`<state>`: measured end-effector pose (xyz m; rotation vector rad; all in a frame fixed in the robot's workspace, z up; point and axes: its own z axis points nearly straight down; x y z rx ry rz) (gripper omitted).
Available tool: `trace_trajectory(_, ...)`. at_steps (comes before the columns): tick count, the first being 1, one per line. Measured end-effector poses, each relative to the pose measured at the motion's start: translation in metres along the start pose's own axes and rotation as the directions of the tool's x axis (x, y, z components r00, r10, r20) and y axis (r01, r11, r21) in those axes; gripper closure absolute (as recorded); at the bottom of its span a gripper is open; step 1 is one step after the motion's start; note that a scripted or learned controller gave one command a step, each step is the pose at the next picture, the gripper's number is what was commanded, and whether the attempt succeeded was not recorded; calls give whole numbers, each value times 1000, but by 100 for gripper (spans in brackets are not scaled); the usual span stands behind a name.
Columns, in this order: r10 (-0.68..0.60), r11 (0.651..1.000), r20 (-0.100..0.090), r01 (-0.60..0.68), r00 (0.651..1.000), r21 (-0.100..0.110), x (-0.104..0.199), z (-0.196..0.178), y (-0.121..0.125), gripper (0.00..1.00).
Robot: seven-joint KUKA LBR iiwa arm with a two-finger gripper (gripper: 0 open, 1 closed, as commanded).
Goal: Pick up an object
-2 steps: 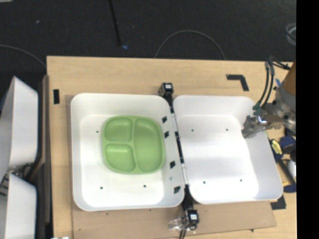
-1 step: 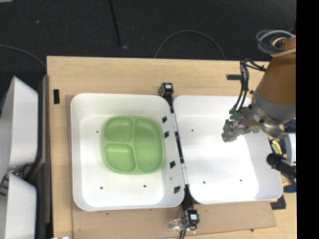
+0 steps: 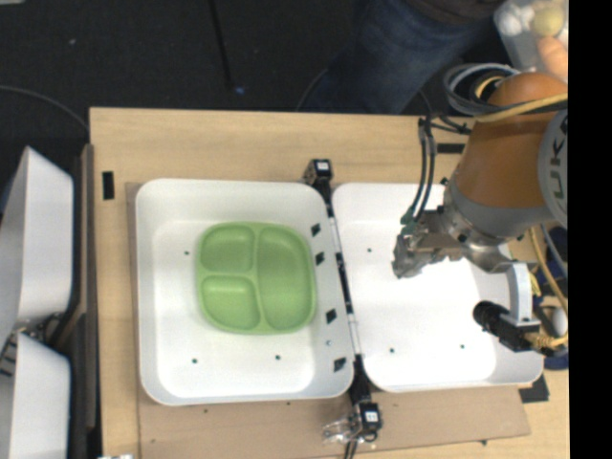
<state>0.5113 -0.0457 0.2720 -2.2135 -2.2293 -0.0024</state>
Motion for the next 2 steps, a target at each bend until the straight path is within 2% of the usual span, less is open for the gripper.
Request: trace_trajectory(2,0,1000,0,0,1000,3,104,35,8,100)
